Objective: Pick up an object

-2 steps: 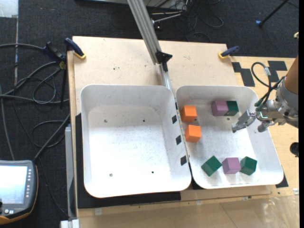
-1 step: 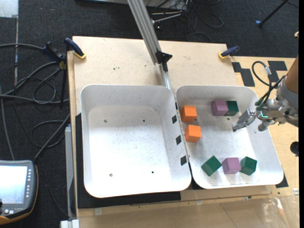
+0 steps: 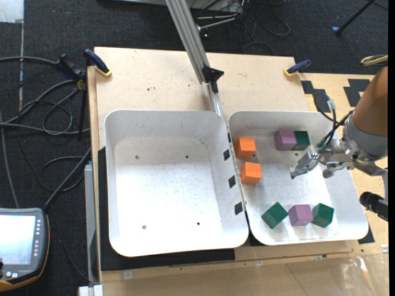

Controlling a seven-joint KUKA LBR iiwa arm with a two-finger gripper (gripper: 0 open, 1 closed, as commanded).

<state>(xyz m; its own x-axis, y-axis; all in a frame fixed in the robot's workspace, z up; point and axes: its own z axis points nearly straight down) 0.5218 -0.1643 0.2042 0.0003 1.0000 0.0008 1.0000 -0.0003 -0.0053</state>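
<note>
The right bin (image 3: 345,230) holds several small cubes. Two orange cubes (image 3: 246,147) (image 3: 250,173) lie near its left wall. A purple cube (image 3: 284,139) touches a dark green cube (image 3: 302,140) at the back. Along the front sit a green cube (image 3: 274,215), a purple cube (image 3: 300,214) and another green cube (image 3: 323,214). My gripper (image 3: 303,165) hangs over the middle of the right bin, reaching in from the right. Its fingers look slightly parted with nothing between them. It is right of the lower orange cube and below the back purple cube.
The left bin (image 3: 123,165) stands beside the right one, sharing a middle wall with black markers. A slanted metal pole (image 3: 188,32) runs from the top down to the bins' back edge. Clamps sit at the bench's back corners. Cables and a pendant lie at left.
</note>
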